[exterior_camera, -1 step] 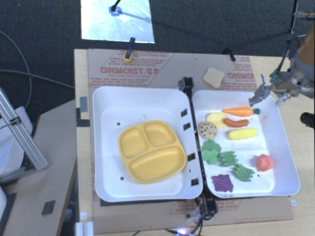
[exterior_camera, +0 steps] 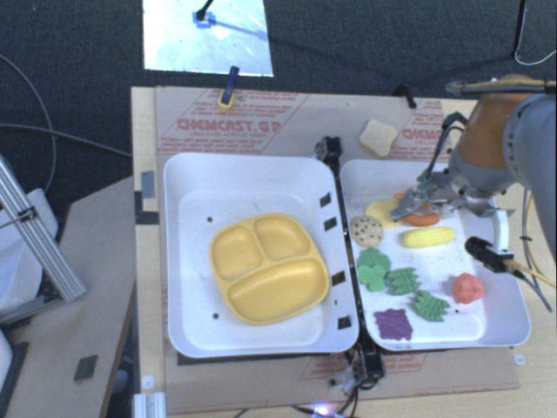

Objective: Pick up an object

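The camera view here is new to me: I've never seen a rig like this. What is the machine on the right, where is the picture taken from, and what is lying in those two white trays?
It is taken by one fixed camera above a bench, looking down at a slant. The grey machine with the orange band is a robot arm reaching in from the right; its hand hangs low over the right bin, close to an orange carrot-like toy. Whether it grips anything cannot be told. The right bin also has a yellow corn cob, a cookie, green leafy pieces, a purple piece and a red piece. The left bin holds a yellow divided plate. A pale toast-like block lies on the board behind the bins.
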